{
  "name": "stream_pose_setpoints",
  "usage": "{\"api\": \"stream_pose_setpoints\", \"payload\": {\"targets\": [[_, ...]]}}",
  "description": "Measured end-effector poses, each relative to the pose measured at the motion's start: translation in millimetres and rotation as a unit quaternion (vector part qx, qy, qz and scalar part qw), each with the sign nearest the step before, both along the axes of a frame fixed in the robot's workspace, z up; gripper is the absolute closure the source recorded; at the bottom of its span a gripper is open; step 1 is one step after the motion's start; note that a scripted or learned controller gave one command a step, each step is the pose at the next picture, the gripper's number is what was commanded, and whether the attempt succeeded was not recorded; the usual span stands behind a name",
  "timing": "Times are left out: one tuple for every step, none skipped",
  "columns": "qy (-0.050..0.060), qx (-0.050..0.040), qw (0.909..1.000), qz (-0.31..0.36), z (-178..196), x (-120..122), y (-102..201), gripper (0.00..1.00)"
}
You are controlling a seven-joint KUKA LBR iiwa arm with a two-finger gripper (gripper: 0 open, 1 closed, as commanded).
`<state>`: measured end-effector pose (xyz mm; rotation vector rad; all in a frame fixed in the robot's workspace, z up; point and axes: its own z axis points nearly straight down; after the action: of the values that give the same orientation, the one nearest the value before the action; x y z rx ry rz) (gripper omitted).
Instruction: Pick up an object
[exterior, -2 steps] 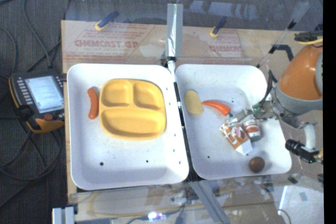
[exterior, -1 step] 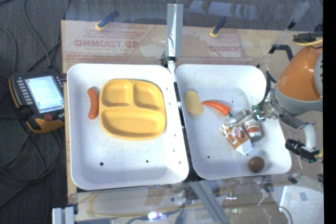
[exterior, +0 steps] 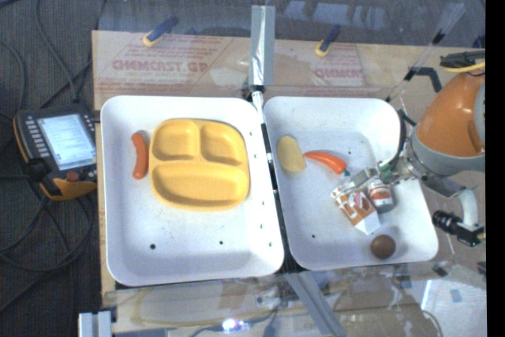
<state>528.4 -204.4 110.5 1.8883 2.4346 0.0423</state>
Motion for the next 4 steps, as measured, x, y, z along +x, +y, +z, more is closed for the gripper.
{"api": "stream_pose_setpoints", "payload": {"targets": [[0.007,0.0144,0.9971,-0.074,-2,-4,-9,0.00],[0.000,-0.0036,0.9998,-0.018,0,-4,4,0.00],[0.020,0.0060,0.9997,-0.014,-15,-35,69,0.00],[0.017,0.0052,0.9997,-0.015,-4,-33,67,1.00]]}}
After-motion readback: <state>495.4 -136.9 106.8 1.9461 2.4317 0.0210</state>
